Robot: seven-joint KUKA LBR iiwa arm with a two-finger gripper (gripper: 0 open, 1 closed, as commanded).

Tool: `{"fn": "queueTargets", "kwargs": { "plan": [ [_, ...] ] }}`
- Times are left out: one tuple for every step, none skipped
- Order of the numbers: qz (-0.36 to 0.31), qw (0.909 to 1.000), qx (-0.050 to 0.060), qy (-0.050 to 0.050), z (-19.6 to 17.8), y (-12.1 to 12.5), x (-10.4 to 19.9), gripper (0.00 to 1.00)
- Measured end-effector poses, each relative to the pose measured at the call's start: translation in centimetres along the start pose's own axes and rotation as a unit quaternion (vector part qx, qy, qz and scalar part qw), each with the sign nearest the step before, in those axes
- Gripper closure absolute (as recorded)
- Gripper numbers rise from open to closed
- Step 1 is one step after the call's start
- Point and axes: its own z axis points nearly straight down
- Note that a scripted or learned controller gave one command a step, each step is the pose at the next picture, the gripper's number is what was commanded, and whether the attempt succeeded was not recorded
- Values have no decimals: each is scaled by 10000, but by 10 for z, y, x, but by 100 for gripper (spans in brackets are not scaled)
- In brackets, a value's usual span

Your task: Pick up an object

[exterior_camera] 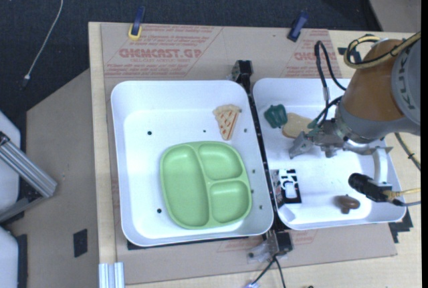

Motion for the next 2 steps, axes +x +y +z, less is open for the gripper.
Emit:
{"fn": "queueTargets", "kwargs": {
  "plan": [
    [-1,10000,-21,-5,29,0,0,0],
    [-2,10000,-51,-8,17,1,1,100]
  ]
}}
